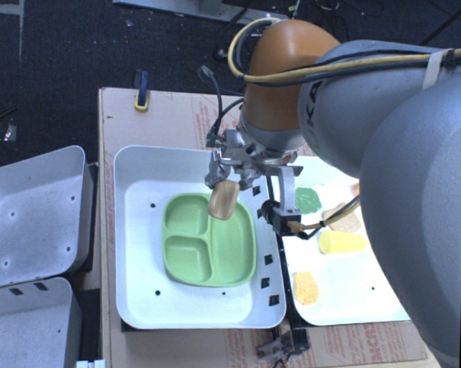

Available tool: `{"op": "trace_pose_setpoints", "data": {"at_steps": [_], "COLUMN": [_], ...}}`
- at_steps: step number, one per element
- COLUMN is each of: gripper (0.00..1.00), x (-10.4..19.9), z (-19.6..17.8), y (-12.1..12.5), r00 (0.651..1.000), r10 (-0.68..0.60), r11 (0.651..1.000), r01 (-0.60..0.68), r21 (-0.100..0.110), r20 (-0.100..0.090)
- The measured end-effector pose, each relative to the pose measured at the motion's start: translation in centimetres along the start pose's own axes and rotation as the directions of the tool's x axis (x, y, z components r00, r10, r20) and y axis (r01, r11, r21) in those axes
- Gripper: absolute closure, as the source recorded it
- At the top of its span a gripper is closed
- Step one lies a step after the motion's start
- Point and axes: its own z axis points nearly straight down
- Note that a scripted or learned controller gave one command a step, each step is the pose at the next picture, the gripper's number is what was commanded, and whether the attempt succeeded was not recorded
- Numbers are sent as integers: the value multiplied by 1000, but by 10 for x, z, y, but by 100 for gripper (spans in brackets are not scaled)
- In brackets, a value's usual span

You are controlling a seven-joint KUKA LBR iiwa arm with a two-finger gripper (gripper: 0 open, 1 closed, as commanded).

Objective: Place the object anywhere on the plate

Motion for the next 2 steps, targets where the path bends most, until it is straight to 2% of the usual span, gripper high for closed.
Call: {"op": "trace_pose_setpoints", "data": {"at_steps": [1, 2], "gripper": [100, 0], "x": [-9, -8], "z": [-4, -4], "y": [-16, -15], "r00": [1000, 1000], "r10": [8, 7], "r11": [1000, 1000], "r01": [-8, -7], "r21": [2, 1], "r20": [1, 1]}}
